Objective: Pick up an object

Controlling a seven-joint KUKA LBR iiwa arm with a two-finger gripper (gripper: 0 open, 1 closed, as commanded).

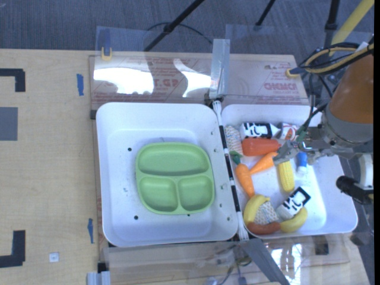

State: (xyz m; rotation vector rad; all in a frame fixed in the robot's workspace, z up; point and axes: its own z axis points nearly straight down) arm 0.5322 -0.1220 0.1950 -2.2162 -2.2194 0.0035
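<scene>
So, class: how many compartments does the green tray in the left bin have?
3. The green tray has one long compartment across its far side and two smaller ones side by side along its near side. Nothing covers the tray, so none is hidden.

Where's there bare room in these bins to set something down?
Left bin: bare white floor all around the green divided plate, widest along its left. Right bin: open floor at its lower right, beyond the banana. Crowded along its left side: carrots, corn.
</scene>
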